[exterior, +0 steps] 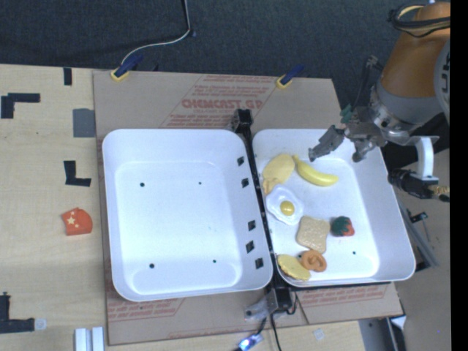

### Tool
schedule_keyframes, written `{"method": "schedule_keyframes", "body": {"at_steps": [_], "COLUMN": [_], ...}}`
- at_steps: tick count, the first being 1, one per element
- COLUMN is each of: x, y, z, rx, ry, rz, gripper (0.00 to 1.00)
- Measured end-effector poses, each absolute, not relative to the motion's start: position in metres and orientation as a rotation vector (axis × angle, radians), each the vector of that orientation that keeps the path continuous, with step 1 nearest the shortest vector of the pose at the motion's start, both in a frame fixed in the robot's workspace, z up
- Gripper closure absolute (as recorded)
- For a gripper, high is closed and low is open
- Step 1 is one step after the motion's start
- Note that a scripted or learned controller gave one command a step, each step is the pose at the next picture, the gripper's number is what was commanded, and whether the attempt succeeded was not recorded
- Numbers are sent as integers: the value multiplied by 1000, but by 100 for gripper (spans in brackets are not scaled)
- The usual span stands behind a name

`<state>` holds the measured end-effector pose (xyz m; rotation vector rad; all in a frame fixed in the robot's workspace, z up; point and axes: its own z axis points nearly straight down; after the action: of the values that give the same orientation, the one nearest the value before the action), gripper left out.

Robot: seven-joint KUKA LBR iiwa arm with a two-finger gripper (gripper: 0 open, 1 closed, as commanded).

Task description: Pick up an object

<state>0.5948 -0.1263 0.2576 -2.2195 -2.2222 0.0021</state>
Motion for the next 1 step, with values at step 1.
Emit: {"method": "schedule_keyframes", "body": {"at_steps": [1], "x": [511], "y": [-18], "z": [214], "rx": [-2203], "ry": [-2223], "rz": [9], "gripper": [0]}}
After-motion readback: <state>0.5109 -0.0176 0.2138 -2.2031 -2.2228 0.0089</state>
